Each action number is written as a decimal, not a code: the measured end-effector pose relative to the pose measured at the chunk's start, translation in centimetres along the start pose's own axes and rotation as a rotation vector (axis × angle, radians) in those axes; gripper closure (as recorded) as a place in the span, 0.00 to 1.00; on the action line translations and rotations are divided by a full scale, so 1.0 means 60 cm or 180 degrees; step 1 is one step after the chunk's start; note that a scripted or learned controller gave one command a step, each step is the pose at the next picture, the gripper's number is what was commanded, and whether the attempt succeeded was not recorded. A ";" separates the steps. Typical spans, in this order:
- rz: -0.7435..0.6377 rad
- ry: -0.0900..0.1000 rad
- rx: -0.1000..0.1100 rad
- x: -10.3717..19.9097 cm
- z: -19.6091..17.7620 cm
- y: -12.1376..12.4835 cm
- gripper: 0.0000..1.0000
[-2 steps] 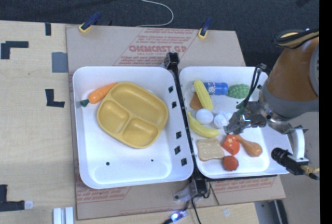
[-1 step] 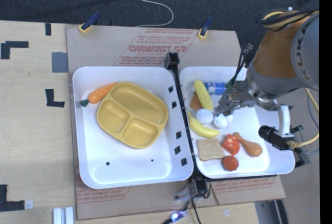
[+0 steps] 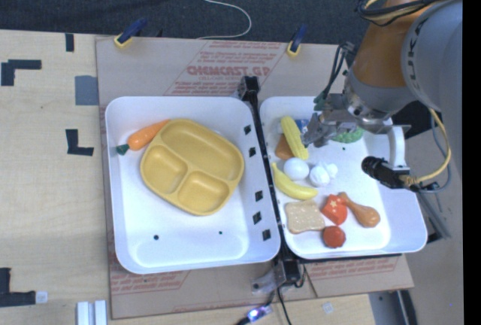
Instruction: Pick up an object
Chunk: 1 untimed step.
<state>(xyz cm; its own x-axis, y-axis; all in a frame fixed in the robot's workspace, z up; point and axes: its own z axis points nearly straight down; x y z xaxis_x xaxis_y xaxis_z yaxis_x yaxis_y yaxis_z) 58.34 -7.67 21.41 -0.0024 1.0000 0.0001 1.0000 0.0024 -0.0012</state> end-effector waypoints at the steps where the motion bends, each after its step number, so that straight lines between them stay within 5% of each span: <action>1: 0.0002 -0.0004 -0.0001 -0.005 -0.002 0.067 1.00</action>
<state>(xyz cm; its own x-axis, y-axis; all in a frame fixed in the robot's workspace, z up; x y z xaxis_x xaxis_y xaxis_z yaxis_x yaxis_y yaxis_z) 62.39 -7.98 21.51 -0.0019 1.0000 -0.0011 1.0000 0.0018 -0.0008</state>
